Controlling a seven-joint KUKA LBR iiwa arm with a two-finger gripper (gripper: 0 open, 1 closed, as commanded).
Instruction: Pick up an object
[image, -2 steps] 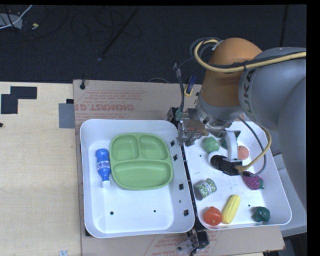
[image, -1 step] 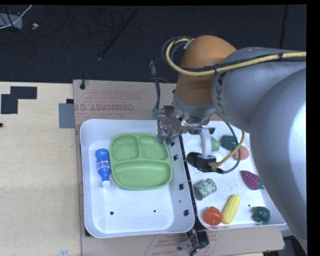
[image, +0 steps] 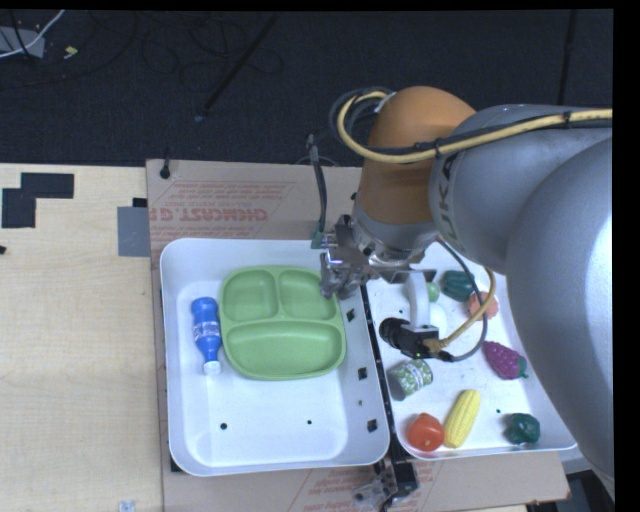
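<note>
Two white bins (image: 190, 440) sit on my surface, and my tool (image: 340, 275) hovers beside the green tray (image: 280, 325), grip state unclear.

The green plate (image: 281, 325) looks like smooth matt plastic. Both white bins (image: 190, 400) are glossy plastic. The bench (image: 70, 350) has pale wood grain. The arm's shell (image: 550, 210) is smooth grey, faintly shiny.

A robotics lab bench: a large grey industrial arm with an orange band (image: 420, 150) and exposed yellow cabling (image: 470, 135) reaches over two shallow white plastic bins (image: 190, 420) set on printed brown cardboard (image: 230, 205) atop a pale wooden bench (image: 70, 340), with plastic toy food.
</note>
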